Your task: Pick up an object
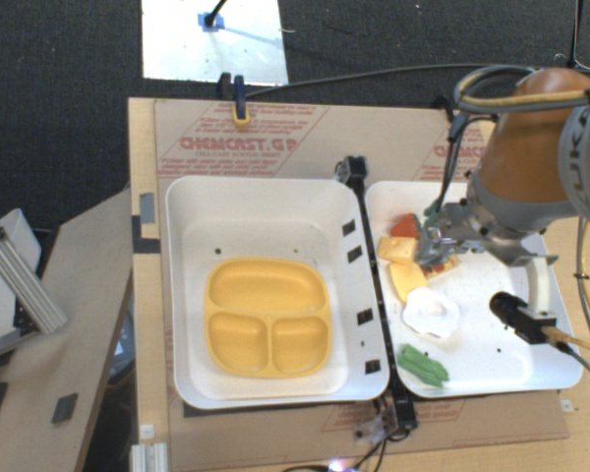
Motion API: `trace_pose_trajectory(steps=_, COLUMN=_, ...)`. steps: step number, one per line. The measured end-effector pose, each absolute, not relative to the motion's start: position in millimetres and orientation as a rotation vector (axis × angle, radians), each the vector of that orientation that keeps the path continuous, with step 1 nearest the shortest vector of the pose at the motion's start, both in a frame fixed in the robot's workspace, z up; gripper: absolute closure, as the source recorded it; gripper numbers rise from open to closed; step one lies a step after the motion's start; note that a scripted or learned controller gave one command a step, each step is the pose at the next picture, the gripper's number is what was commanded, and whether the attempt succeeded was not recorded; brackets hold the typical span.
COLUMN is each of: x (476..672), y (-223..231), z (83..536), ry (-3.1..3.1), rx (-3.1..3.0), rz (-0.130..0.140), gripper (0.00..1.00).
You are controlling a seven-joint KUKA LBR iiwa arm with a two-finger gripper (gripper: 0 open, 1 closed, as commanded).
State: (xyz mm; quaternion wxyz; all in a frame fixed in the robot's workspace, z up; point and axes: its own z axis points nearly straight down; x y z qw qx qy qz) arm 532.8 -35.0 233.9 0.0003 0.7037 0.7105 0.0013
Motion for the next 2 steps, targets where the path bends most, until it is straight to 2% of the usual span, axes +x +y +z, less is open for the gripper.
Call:
trace_pose_trajectory(steps=1, x=535.8, y=9.7, z=227.6, ry=2.232, rx=2.212, rz=0.002, gripper=1.00)
trace_pose_trajectory(steps=2, x=549.7, y=63.3, z=218.8, ry=2.232, rx=2.210, rz=0.003, gripper=1.00)
